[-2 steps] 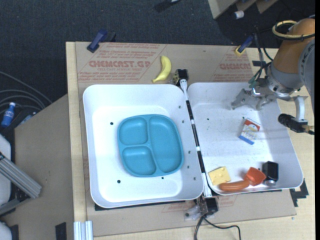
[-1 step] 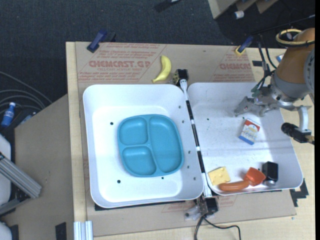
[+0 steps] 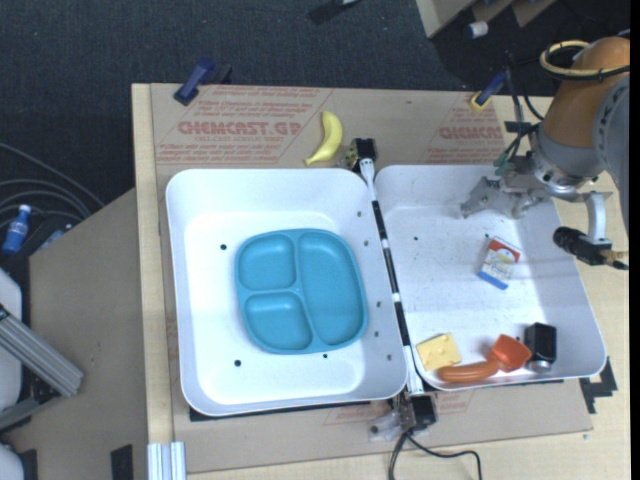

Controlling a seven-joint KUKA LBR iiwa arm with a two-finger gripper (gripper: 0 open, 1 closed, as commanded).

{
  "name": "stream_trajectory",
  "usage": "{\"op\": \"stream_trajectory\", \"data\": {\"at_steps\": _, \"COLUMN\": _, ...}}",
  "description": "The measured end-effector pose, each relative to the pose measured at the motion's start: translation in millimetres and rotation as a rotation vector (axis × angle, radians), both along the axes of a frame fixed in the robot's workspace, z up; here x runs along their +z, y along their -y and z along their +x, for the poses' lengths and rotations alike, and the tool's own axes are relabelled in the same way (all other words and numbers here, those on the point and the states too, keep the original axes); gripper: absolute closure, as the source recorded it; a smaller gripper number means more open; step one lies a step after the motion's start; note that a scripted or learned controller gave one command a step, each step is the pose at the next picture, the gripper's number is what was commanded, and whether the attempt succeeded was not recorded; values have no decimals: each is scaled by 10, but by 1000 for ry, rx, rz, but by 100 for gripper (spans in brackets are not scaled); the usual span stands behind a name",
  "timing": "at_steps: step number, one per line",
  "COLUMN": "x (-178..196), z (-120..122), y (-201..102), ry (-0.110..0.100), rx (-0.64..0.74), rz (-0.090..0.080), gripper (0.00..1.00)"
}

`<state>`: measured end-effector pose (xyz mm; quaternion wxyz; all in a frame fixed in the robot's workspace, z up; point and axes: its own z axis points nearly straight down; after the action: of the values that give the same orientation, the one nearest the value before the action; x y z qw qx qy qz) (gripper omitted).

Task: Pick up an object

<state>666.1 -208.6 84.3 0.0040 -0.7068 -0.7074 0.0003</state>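
My gripper (image 3: 497,200) hangs over the far part of the right bin (image 3: 440,268), with its fingers spread open and nothing between them. A small white carton (image 3: 498,264) with red and blue marks lies just in front of it, apart from the fingers. Along the near edge of that bin lie a yellow block (image 3: 437,350), an orange sausage shape (image 3: 468,372), a red-orange piece (image 3: 510,351) and a black object (image 3: 541,341). The grey arm with its orange band (image 3: 585,78) reaches in from the right.
The left bin (image 3: 200,208) holds a blue divided plate (image 3: 299,290). A yellow banana (image 3: 326,139) lies on the bench behind the bins, near a black clamp (image 3: 363,152) on the ridge between them. A blue clip (image 3: 193,83) sits at the bench's far left corner.
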Motion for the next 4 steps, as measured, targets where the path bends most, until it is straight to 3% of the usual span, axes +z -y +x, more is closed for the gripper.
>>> {"op": "stream_trajectory", "data": {"at_steps": 1, "x": 10, "z": -464, "y": 65, "ry": 5, "rx": 2, "rz": 2, "gripper": 0}}
{"op": "stream_trajectory", "data": {"at_steps": 2, "x": 8, "z": -7, "y": -21, "ry": 6, "rx": 0, "rz": -4, "gripper": 0}}
{"op": "stream_trajectory", "data": {"at_steps": 3, "x": 5, "z": -425, "y": -31, "ry": 5, "rx": -1, "rz": -5, "gripper": 0}}
{"op": "stream_trajectory", "data": {"at_steps": 4, "x": 4, "z": 4, "y": 6, "ry": 0, "rx": 0, "rz": 1, "gripper": 0}}
